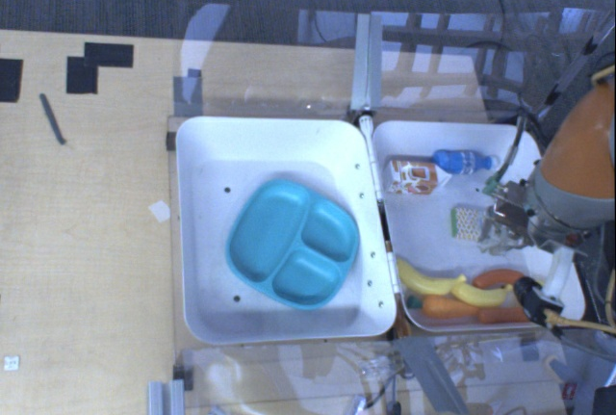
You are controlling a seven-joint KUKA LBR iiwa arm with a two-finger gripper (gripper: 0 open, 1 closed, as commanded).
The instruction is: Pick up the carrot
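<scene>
the right bin (423, 139) is the landmark here. the carrot (449, 307) lies along its near edge, touching the banana (435, 284) just behind it, with another orange-red piece (498, 278) near the banana's right end. the gripper (502, 222) hangs over the bin's right half, above and to the right of the carrot, nothing visibly in its grasp; whether it is clenched or released i cannot tell. a blue bottle (462, 161) and a small packet (414, 176) rest near the bin's far wall. left of this bin, the other bin (202, 153) holds a blue divided plate (293, 242).
</scene>
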